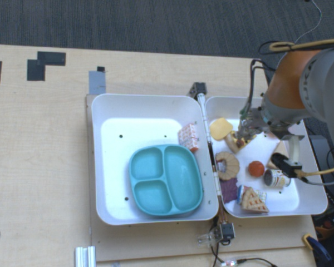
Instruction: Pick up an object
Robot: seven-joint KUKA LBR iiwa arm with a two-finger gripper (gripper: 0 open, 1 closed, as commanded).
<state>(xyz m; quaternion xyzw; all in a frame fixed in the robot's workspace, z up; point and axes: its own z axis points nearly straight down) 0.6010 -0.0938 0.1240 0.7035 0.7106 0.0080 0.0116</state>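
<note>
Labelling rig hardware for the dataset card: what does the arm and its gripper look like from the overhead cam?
The arm is bulky, rounded and grey, with a wide orange band above the wrist. Thin black and yellow cables loop over it. The small dark metal gripper hangs below the wrist; its details are too small to make out.

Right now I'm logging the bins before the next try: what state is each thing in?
Teal divided plate: flat in left bin, compartments bare.
Small carton: tilted against the divider.
Jar: on its side, right bin.
Gripper: down over a tan piece.
</note>
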